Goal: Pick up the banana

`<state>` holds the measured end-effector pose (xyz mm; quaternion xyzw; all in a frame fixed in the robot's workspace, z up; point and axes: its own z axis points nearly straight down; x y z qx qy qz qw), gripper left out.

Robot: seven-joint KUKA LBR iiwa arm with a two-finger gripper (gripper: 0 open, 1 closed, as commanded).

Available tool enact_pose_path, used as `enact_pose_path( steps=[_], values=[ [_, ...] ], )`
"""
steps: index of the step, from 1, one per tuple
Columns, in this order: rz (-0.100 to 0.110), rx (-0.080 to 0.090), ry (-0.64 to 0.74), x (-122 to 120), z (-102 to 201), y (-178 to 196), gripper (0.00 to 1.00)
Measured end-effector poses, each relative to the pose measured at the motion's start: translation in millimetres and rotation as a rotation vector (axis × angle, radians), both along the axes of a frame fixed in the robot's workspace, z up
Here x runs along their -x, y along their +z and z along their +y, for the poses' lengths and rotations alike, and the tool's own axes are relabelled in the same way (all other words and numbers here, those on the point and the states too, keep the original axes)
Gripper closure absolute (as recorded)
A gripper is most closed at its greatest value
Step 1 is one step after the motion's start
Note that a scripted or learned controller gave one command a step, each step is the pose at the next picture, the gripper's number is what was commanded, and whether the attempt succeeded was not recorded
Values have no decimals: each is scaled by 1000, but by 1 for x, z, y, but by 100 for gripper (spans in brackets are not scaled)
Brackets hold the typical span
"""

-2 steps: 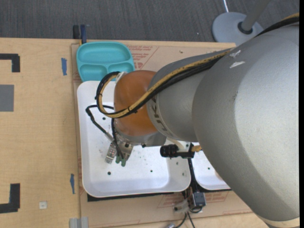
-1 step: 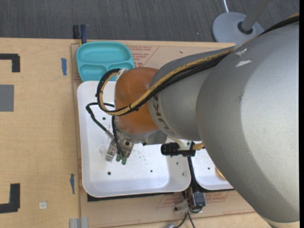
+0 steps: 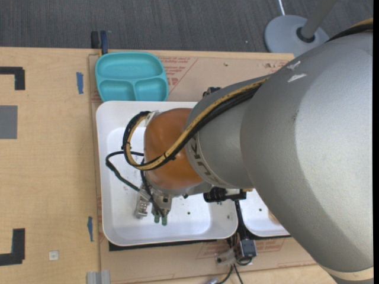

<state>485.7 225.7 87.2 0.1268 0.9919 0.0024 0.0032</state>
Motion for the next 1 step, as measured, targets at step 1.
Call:
enact_pose_path(
  steps=[1],
  values=[
    [-1,1,-1,0,-1,0,0]
  ],
)
